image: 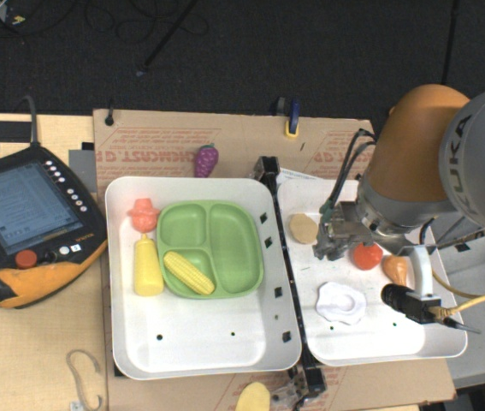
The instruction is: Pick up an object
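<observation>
Arm reach comes in from the right over the right bin (447, 345), wrist bent down so your gripper (332, 245) hangs low above that bin's floor. You cannot tell whether it is open or closed. Against the gripper, a tan round piece (303, 228) lies just left and a red tomato (366, 256) just right.
</observation>
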You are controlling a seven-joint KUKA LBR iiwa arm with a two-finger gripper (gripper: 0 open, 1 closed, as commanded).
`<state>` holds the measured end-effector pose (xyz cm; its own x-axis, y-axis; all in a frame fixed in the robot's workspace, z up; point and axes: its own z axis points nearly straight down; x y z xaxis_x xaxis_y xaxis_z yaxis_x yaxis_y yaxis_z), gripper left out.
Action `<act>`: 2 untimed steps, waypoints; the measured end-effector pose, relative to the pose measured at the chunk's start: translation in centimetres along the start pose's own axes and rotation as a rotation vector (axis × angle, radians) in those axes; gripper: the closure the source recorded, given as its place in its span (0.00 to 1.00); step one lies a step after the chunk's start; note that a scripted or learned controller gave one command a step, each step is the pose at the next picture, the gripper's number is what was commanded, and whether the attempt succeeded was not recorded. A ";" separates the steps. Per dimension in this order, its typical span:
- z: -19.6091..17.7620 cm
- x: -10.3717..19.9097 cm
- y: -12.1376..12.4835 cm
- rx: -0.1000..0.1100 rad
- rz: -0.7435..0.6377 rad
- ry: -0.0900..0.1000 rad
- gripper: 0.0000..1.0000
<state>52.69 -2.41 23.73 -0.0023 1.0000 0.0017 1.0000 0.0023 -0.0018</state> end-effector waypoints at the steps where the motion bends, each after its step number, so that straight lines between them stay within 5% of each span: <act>1: 0.0 -0.1 -0.3 0.002 0.004 -0.001 1.00; 2: 0.2 -0.3 -0.5 0.002 0.001 -0.001 1.00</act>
<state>52.17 -2.76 23.57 -0.0011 1.0000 0.0004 1.0000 0.0011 -0.0037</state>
